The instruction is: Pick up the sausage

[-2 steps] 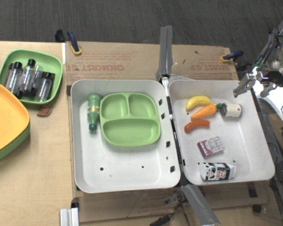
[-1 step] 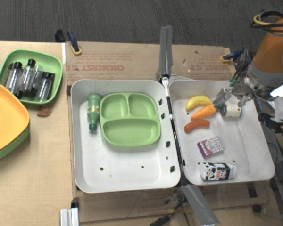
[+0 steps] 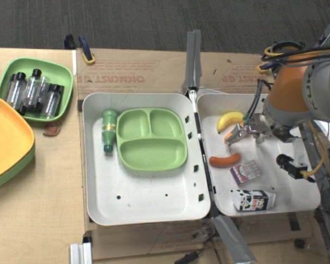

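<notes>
Now the hand (image 3: 235, 136) hangs w/ fingers apart, gripping nothing, just above the sausage (image 3: 224, 160); banana (image 3: 230, 120) just beyond the hand; sausage lies in right bin (image 3: 297, 202), purple packet (image 3: 245, 171) beside it; approach step, I'd say; next: lower over sausage, close.

Bright, even light falls from overhead, and the two white bins (image 3: 99, 202) come out nearly washed out, with faint glare along their rims. Shadows are short and soft, lying close under the green plate (image 3: 151, 139) and the arm (image 3: 297, 92). Focus is fairly sharp throughout, though small print on the cartons is unreadable.
</notes>
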`<state>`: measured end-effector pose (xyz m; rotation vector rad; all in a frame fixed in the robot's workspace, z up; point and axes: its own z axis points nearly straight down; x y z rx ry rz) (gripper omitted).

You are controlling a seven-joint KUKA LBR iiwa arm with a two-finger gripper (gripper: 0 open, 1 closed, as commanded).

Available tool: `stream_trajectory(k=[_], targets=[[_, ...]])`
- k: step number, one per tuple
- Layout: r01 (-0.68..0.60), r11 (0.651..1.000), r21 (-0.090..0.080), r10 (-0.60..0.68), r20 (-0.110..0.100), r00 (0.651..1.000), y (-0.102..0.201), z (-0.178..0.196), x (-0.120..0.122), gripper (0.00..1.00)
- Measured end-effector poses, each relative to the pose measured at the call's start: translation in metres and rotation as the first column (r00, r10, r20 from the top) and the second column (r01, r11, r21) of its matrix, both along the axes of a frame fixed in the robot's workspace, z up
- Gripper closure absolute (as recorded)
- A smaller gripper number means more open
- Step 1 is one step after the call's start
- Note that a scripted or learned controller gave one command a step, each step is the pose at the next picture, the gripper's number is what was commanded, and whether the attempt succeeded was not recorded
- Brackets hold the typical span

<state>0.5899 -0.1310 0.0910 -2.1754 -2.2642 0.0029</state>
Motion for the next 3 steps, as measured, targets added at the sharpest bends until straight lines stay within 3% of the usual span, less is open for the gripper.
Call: stream_trajectory(k=[1, 2, 3], targets=[[0.099, 0.995, 0.000, -0.099, 0.000, 0.995, 0.022, 0.000, -0.070, 0.00], [0.103, 0.995, 0.000, -0.103, -0.001, 0.995, 0.021, 0.009, -0.070, 1.00], [0.003, 1.000, 0.001, -0.003, 0.001, 1.000, -0.066, 0.000, -0.098, 1.00]])
